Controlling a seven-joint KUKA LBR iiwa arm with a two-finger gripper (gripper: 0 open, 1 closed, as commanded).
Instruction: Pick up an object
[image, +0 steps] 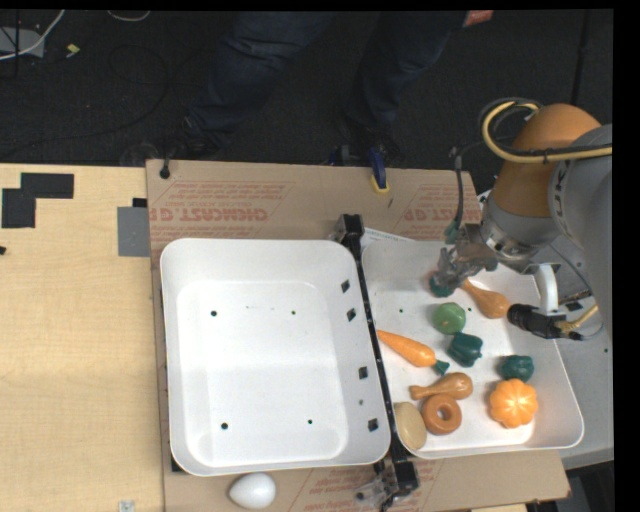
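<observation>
Approach step: gripper low at far edge of right bin, over small dark green piece. Finger gap: can't tell. Next: confirm grasp, lift straight.

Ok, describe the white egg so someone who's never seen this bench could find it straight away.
Start at the left bin, the one of the two white bins farther from the arm. Go to its near rim and just past it, outside the bin, onto the brown board. The egg lies there alone: plain white and smooth, while the coloured toy foods all sit inside the right bin.
</observation>
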